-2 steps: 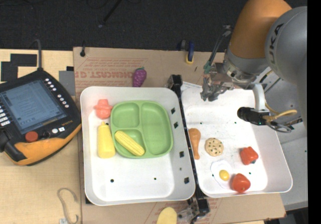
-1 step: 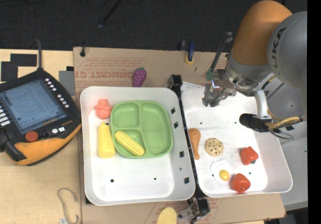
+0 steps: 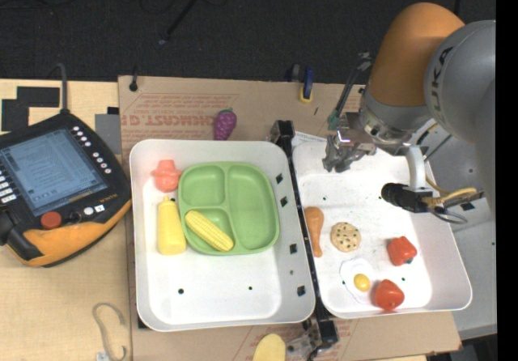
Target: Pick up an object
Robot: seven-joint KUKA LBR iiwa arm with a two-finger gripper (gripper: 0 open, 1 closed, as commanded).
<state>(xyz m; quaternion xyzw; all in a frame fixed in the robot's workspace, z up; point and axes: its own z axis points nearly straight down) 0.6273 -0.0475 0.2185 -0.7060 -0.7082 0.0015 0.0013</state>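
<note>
Above right bin (image 3: pixel 453 286), near far rim: gripper (image 3: pixel 341 155), grip state unclear; nothing seen held. Judged best: descend square over cookie (image 3: pixel 346 236), clear of drumstick (image 3: pixel 313 228), before closing

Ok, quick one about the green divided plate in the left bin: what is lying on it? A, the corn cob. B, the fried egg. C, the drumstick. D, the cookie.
A: the yellow corn cob lies across the lower part of the green plate in the left bin, while the cookie, fried egg and drumstick all lie in the right bin.
</note>
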